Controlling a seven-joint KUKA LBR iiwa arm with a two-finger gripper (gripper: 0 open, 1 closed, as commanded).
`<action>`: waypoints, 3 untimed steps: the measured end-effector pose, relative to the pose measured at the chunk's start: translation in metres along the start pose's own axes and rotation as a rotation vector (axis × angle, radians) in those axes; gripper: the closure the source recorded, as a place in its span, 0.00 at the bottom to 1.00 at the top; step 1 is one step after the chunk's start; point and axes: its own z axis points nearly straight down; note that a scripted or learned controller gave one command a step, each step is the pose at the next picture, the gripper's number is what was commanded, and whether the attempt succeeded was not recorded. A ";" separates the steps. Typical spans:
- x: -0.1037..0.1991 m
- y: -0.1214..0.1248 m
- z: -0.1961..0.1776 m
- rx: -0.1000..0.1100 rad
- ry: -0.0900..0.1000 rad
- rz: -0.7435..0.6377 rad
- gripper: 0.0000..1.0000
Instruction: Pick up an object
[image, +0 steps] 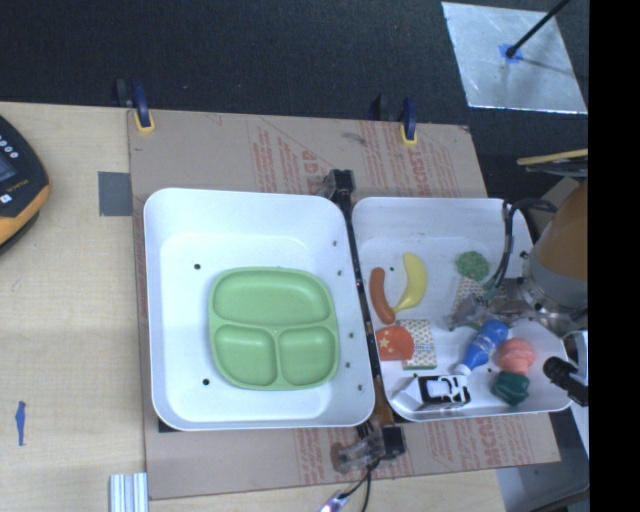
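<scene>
- The gripper (478, 312) hung low inside the right bin (430, 212), reaching in from that bin's right side, with the grey arm (560, 255) behind it.
- Its metal parts merged with the patterned cloth beneath, so how wide it stood could not be told, and nothing could be seen held in it.
- Nearest to it lay the blue bottle (482, 346), just below the gripper and tilted, its white cap pointing away toward the bin's lower left.
- The green ball (472, 265) sat just above the gripper; the pink ball (516, 354) and the dark green block (510, 387) lay below and to its right.
- Further to the gripper's left were the banana (411, 281) and the sausage (381, 294), side by side, with a red toy (394, 342) below them.
- A black and white piece (442, 391) lay near the bin's lower edge, well below the gripper.
- The left bin (170, 225), far to the gripper's left, held a green divided plate (272, 327).
- To do the step well, I judged the bottle the likeliest target: close across its narrow body, not along its length, and lift straight up so neighbours stay put.
- Crowding looked risky; the pink ball nearly touched the bottle.
- The arm was cut off at the picture's right, and the gripper's tips were too blurred to separate.
</scene>
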 end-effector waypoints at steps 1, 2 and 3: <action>0.080 0.081 -0.014 -0.003 0.000 -0.002 0.00; 0.048 0.087 -0.122 -0.005 -0.002 0.001 0.00; 0.088 0.088 -0.015 -0.001 -0.001 -0.001 0.00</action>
